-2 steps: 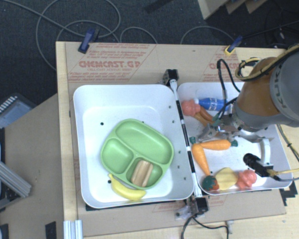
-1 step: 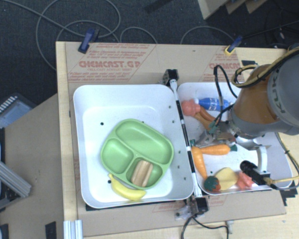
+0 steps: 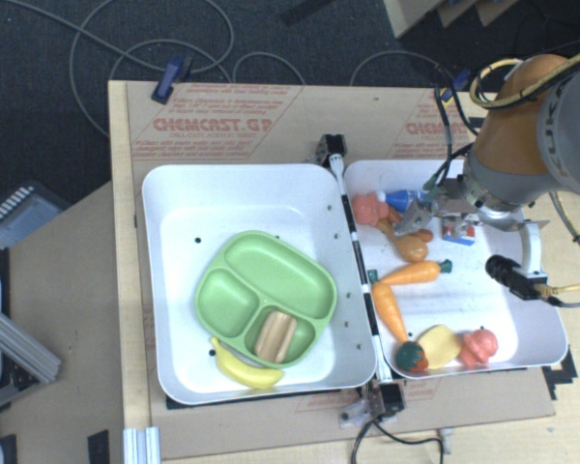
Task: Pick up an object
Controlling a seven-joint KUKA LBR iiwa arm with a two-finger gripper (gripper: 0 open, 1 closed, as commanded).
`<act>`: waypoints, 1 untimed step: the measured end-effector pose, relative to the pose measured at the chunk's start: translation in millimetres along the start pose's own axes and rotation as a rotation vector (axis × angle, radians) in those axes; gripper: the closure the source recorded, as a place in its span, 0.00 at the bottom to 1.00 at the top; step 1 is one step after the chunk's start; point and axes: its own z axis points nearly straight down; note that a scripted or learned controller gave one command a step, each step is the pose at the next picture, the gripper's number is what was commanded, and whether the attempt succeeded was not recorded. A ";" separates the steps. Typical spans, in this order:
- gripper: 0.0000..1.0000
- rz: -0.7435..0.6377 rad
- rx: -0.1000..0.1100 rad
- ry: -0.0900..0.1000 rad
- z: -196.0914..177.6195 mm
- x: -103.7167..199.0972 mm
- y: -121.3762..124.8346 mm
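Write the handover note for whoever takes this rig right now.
Tool: down in the right bin, at its far end among the toy food; grip state unclear.
Right bin: two carrots mid-bin, pink piece and blue piece at the far end, yellow piece and red piece at the near end.
Left bin: green divided plate, banana beside it.
Done: nothing visibly lifted.
Left: grasp one object and raise it.

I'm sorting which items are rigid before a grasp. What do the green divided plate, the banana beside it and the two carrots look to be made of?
Green divided plate: likely moulded plastic, smooth, matte, uniformly coloured.
Banana: probably toy plastic, even yellow with a faint sheen.
Carrots: apparently plastic or rubber toys, flat orange with smooth skins; hardness can't be judged.
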 end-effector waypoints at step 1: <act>0.00 0.000 0.005 0.002 60.8 8.5 3.2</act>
